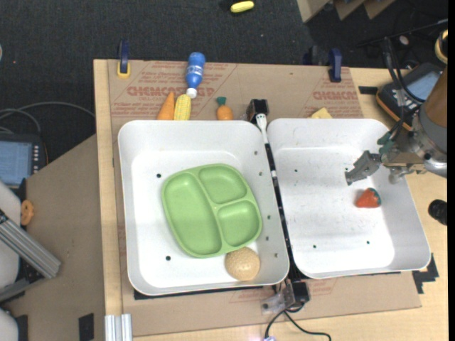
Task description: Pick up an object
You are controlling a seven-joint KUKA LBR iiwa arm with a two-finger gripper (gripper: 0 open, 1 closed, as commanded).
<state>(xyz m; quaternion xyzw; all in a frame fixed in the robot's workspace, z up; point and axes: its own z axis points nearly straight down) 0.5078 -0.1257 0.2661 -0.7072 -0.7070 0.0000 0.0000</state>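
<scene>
Jaws (375, 168) of the grey arm (434, 130) stood apart over the right bin (320, 254), one finger (361, 168) reaching toward the bin's middle and the other pointing down near the right wall, with nothing between them. A small red object with a green top (367, 199), strawberry-like, lay on the bin floor just below the jaws in the view, apart from both fingers; whether the jaws were touching the floor could not be told.

The left bin (142, 190) carried a green divided plate (211, 209) with three compartments, lying near its middle. A round tan ball (243, 263) rested against the plate's near edge, close to the bin's front wall.

Behind the bins, on the cardboard-covered tabletop (106, 212), sat a row of small items: a blue-and-white bottle (195, 71) lying on its side, a toy corn cob (183, 106) beside an orange carrot-shaped piece (166, 107), and a smaller orange piece with a green top (224, 110). A black clip (257, 109) held the bins' shared edge at the back. A yellow object (242, 6) lay on the dark floor beyond the tabletop.
</scene>
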